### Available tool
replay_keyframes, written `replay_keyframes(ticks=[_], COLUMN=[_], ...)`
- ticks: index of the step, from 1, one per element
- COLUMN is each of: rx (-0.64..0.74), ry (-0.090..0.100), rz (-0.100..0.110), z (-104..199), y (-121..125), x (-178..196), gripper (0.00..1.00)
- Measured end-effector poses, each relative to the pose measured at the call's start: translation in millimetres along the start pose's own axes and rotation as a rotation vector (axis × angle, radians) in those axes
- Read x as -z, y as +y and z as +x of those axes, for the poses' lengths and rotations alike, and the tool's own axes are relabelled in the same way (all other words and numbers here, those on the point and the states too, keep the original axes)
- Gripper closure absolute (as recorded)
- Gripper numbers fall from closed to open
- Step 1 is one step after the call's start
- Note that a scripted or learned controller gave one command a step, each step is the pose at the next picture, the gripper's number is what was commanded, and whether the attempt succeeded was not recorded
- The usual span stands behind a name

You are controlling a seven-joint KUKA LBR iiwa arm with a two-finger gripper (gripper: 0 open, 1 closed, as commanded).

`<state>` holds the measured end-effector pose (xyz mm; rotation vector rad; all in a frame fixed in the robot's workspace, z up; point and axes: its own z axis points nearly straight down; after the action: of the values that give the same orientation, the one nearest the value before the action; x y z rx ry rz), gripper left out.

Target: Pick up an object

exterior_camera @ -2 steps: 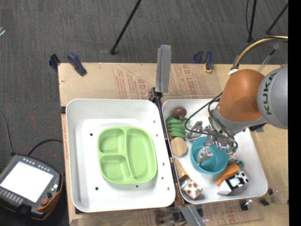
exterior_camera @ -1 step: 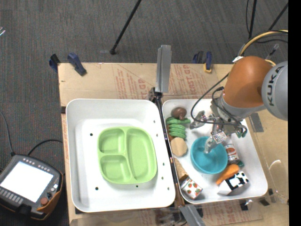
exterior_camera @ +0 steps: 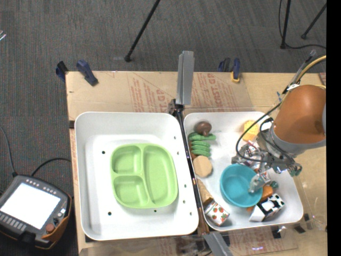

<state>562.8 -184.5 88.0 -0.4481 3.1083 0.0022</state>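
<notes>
Cardboard bench (exterior_camera: pixel 122 92), smooth round teal bowl (exterior_camera: pixel 240 185)

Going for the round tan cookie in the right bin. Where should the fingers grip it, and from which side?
Probably straight down, fingers closing across the tan cookie's rim. It lies flat, green beans touch its far edge and the bin wall sits close, so place them where its edge is free, toward the blue bowl.

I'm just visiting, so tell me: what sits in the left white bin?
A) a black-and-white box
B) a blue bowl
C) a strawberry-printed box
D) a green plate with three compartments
D. The green divided plate lies alone in the left bin, while the blue bowl, the strawberry-printed box and the black-and-white box are all in the right bin.
</notes>
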Motion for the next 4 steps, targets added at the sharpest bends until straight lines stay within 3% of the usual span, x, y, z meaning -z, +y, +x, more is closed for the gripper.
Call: replay_keyframes(ticks=[1, 2, 3, 4], rx=[-0.002, -0.153, 0.018, -0.03], ry=[0.001, -0.002, -0.009, -0.002], rz=[-0.004, 0.001, -0.002, 0.0], z=[27, -34, 20, 42], y=[81, 31, -11, 37], x=[-1, 0, 2, 1], gripper=[0.0, 0.0, 0.0, 0.0])
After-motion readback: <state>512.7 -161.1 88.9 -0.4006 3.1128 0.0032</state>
